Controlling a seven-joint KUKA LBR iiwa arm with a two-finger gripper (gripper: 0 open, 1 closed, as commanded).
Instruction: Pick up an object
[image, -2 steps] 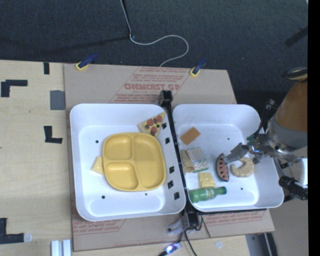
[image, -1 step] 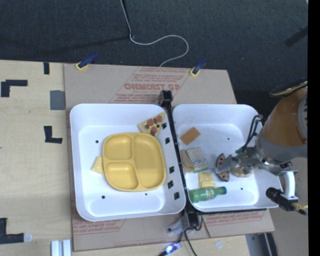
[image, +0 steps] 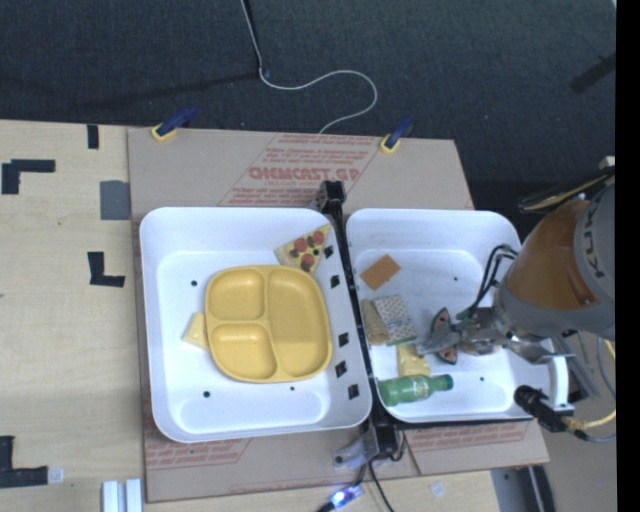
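Observation:
My gripper (image: 443, 337) is low in the right bin (image: 500, 232), near its middle, and it is open over bare white floor with nothing between its fingers. Just left of it lies a speckled tan block (image: 388, 318), with a small yellow piece (image: 411, 358) below that. A green bottle (image: 415, 388) lies on its side by the bin's front wall, below and left of the gripper. A brown square (image: 380, 270) rests further back. The grey arm with its orange band (image: 550, 275) comes in from the right.
The left bin (image: 160, 300) holds a yellow divided plate (image: 268, 322), a pizza-slice toy (image: 306, 250) at its back right corner, and a yellow piece (image: 193, 328) tucked under the plate's left edge. A black divider (image: 345, 300) runs between the bins.

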